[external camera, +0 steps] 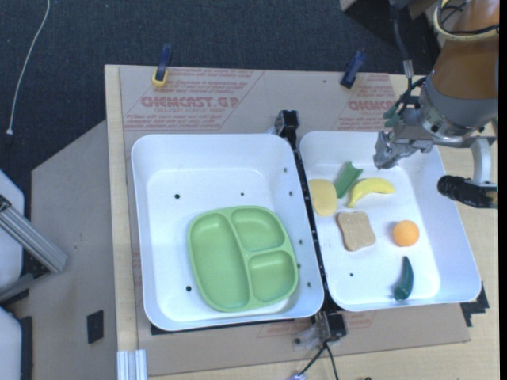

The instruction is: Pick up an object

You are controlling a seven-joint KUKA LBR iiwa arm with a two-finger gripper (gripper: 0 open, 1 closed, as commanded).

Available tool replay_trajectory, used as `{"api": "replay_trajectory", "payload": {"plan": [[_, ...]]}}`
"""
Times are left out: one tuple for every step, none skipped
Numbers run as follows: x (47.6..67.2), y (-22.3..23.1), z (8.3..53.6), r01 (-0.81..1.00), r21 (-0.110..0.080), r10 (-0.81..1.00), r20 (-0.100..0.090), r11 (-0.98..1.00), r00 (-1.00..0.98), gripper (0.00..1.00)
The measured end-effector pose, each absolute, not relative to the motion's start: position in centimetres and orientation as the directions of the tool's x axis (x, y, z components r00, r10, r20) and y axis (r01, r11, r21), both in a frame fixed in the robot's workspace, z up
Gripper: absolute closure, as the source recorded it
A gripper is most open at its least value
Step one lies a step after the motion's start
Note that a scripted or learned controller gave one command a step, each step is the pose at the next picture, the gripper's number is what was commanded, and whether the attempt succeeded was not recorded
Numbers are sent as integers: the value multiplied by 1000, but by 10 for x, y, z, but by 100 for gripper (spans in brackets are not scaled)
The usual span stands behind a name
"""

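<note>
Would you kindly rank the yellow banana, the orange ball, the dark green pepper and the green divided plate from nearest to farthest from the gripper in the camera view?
Gripper is at the right bin's far side.
1. Yellow banana, just below it.
2. Orange ball, mid-bin, right.
3. Dark green pepper, near edge of that bin.
4. Green divided plate, in the left bin.

Two white bins (150, 165) are being shown on a board printed with red letters. A light green divided plate (242, 256) is being displayed at 7 o'clock. At 3 o'clock, a yellow banana (371, 188), an orange ball (405, 233), a tan bread slice (356, 230) and a dark green pepper (404, 279) are being seen.
</note>
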State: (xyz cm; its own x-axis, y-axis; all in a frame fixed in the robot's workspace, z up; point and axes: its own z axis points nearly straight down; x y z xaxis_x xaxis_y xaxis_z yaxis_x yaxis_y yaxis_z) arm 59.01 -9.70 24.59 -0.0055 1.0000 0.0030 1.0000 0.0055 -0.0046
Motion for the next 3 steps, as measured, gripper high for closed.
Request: {"api": "replay_trajectory", "payload": {"plan": [[567,-38,237,1000,-5,1000,3,5,-5,100],[541,6,233,1000,-5,1000,2,4,-4,100],[529,55,218,1000,-5,1000,2,4,-4,100]]}}
